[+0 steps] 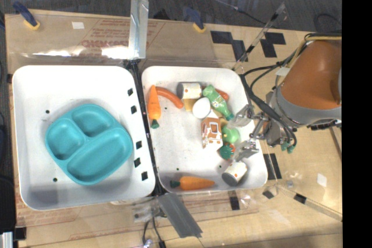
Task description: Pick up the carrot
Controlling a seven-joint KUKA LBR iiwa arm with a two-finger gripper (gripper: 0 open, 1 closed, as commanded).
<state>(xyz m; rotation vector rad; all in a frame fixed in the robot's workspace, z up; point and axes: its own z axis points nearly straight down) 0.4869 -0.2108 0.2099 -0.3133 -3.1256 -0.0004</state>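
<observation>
Two carrots lie in the right bin [174, 142]. One carrot [153, 105] is near the bin's left wall, pointing toward the front, with a green tip at its lower end. The other carrot [195, 183] lies flat along the front wall, its green top to the left. My gripper [251, 139] hangs over the bin's right edge, above a cluster of green toys and well to the right of both carrots. The grey arm with its orange band [314, 75] reaches in from the right. Nothing shows in the gripper's grasp.
A curved red-orange pepper [170, 96], a small can [189, 90], a white egg [201, 107], a green bottle [218, 100], an orange-and-white box [212, 132], green toys [230, 136] and a white cup [235, 173] share the right bin. A teal divided plate [87, 142] sits in the left bin [35, 90].
</observation>
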